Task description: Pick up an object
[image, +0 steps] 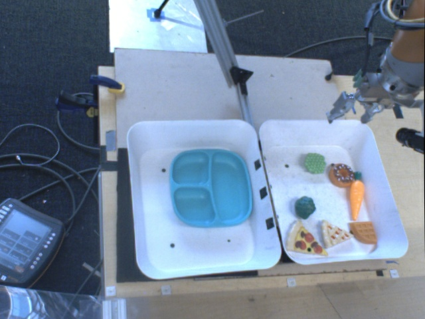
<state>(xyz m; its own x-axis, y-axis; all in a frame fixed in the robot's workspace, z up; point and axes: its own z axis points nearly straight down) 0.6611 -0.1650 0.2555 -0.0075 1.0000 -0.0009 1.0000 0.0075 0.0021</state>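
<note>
Toys lie in the right bin (384, 178), all below my gripper (352, 108), whose fingers (337, 108) are spread open and hold nothing. Leftmost, a dark green broccoli (305, 207); then the donut (342, 174) and carrot (357, 198). I judge them light, stiff plastic; I'd pinch the carrot across its middle.

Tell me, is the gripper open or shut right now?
Open. The gripper hangs over the right bin's far rim with its two fingers spread apart and nothing between them.
</note>
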